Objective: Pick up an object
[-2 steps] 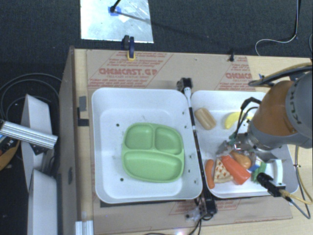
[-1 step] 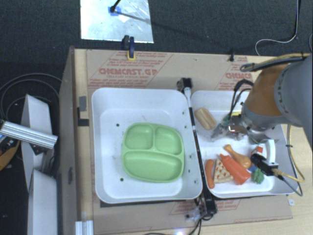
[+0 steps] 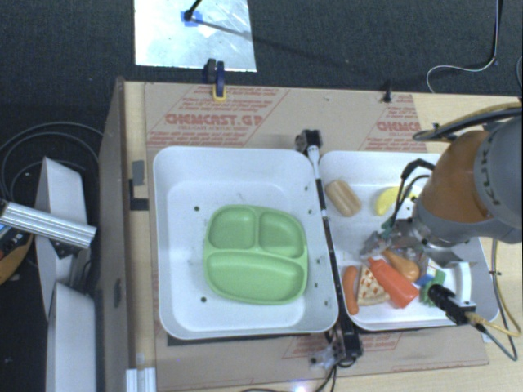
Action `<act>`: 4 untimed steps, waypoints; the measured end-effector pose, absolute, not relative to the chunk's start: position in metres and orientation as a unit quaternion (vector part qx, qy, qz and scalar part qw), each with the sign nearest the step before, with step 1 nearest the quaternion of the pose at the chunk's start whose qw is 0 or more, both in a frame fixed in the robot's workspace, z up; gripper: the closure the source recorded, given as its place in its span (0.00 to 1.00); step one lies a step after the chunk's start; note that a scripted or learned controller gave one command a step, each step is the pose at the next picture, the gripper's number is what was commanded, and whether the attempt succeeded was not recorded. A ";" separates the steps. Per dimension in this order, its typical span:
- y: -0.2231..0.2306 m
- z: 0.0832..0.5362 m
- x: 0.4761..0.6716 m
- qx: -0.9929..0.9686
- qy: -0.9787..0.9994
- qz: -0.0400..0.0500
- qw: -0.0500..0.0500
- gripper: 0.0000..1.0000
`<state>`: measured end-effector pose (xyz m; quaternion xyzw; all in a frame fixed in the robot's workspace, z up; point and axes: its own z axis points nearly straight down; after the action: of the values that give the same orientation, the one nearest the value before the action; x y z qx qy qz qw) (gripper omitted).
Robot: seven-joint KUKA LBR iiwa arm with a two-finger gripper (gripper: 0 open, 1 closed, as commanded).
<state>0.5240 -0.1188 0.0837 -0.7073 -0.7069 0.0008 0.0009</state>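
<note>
Two shallow white bins sit side by side on the bench: the left bin contains a green divided tray, and the right bin contains a tan bread roll, a yellow item, a pizza slice, a small orange carrot-like piece and a larger orange-red piece. The arm reaches in from the right, with its gripper lowered into the right bin just above the orange-red piece. A brown rounded item lies just beside the gripper.

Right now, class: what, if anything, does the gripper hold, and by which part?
Cannot be told: the gripper sits low over the toy food in the right bin.
</note>
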 end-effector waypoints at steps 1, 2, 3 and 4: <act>-0.115 0.085 0.610 -0.704 -0.710 -0.003 -0.004 0.00; -0.081 0.085 0.640 -0.704 -0.710 -0.002 -0.002 0.00; -0.087 0.080 0.662 -0.708 -0.706 0.012 0.014 0.00; -0.087 0.090 0.662 -0.707 -0.707 0.011 0.012 1.00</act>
<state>0.6621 -0.0874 0.0902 -0.7067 -0.7074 0.0109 0.0116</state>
